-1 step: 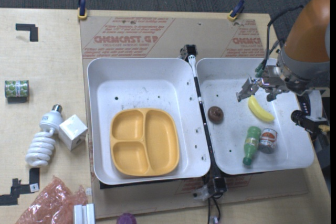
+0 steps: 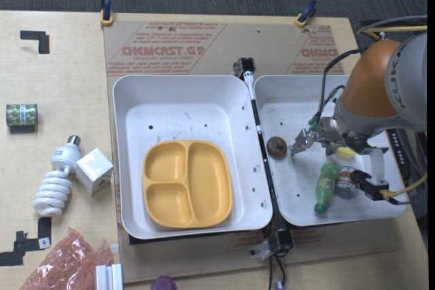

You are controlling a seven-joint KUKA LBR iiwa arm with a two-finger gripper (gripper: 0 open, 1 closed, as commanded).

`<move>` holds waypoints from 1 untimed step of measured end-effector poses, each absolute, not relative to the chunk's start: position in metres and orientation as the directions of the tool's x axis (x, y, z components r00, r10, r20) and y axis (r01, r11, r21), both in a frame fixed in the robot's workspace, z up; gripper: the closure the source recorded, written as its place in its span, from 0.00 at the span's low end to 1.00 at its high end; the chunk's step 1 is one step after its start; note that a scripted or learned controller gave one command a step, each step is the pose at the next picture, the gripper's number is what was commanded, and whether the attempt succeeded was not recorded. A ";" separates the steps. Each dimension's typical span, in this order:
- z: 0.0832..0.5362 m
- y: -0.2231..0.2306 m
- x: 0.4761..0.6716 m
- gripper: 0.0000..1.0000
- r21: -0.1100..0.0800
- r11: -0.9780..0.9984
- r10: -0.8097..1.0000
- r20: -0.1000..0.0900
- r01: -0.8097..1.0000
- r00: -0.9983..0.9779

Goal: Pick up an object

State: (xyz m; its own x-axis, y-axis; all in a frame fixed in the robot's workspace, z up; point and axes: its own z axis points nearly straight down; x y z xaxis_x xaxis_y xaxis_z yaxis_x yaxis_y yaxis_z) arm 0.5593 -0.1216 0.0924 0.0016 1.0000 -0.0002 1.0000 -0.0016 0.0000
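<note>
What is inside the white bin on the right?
The right bin holds a brown ball, a green bottle, a small can and something yellow. The arm covers the far corner.

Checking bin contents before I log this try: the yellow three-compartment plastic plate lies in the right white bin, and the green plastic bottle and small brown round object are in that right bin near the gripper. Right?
Not quite. The camera view shows the yellow three-compartment plastic plate lying in the left white bin, not the right one. The green plastic bottle and small brown round object are in the right white bin, near the gripper, as you said.

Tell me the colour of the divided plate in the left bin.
Yellow-orange, plain, no pattern. The divided plate shows best in the camera view.
</note>
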 end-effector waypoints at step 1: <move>0.092 -0.127 0.493 0.00 0.000 -0.002 1.000 0.000 1.000 0.002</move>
State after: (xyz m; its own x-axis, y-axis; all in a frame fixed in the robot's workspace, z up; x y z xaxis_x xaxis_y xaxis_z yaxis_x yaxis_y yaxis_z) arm 0.4929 -0.1269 0.0924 0.0016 1.0000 0.0002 1.0000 -0.0016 0.0001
